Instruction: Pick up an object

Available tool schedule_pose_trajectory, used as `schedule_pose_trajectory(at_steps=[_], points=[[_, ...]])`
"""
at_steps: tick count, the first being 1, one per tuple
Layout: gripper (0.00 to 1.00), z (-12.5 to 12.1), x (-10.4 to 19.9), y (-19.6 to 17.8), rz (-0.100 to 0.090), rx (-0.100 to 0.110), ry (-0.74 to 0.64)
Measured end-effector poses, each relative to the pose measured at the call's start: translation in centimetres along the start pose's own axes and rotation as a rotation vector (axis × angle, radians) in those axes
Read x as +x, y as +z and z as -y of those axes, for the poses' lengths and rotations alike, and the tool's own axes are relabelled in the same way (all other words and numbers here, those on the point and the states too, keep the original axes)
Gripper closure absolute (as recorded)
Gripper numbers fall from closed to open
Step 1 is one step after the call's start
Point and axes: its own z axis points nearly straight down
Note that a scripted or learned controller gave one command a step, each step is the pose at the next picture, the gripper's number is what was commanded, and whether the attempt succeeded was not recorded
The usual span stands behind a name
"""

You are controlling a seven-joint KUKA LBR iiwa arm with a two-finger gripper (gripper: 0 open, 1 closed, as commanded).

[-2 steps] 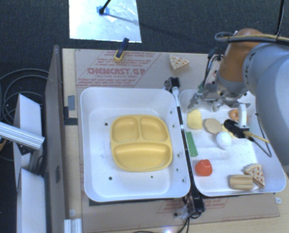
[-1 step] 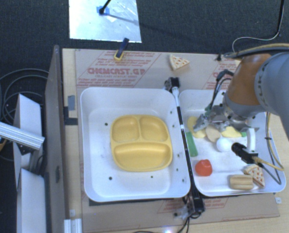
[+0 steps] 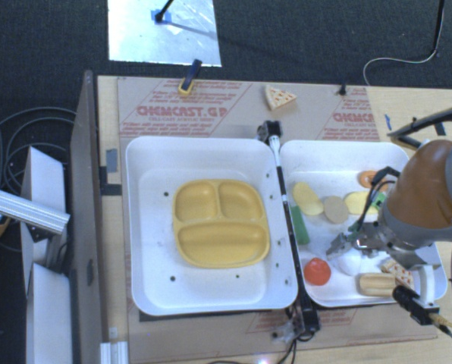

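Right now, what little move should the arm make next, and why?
Probably a short drop straight down. The gripper hovers in the right bin over a white round object, beside the red ball, with nothing seen between its fingers yet.

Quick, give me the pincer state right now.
Pincer: low in the right bin over a white object; open or closed cannot be told.

Glossy white plastic bins (image 3: 211, 298); smooth matt yellow plastic tray (image 3: 220, 223); printed cardboard sheet (image 3: 173, 112) underneath.
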Motion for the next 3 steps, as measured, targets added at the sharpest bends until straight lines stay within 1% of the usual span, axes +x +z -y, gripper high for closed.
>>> schedule_pose_trajectory(at_steps=[1, 2, 3], points=[[0.0, -8.8, 2.0, 0.3, 0.002, -0.018, -0.015], [0.0, -16.6, -4.9, -0.9, 0.006, -0.021, -0.01], [0.0, -14.2, -7.1, 1.3, 0.002, -0.01, -0.006]])
